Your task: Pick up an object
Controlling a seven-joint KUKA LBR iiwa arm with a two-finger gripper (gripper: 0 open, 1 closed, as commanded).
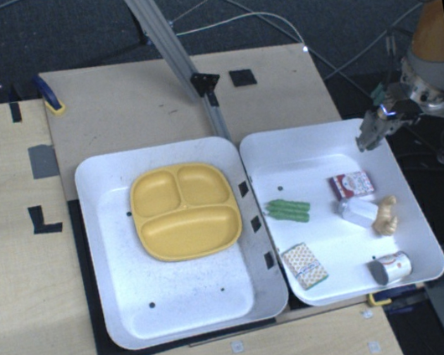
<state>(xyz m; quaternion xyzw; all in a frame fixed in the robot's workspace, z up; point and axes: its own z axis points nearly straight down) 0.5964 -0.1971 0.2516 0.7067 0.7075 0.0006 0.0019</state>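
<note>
The right white bin (301, 143) holds several small items: a green pod-like piece (288, 210), a red and white box (351, 184), a white bottle (357, 211), a tan figure (385, 216), a patterned packet (304, 265) and a grey and white can (390, 268). My gripper (370, 134) hovers at the bin's upper right corner, above the rim and away from all of these items. Nothing shows between its fingers.
The left white bin (117, 259) carries a yellow divided plate (184, 210). A metal pole (165, 33) slants down to the bench behind the bins. Cables run across the dark floor at the top. The wooden bench surrounds both bins.
</note>
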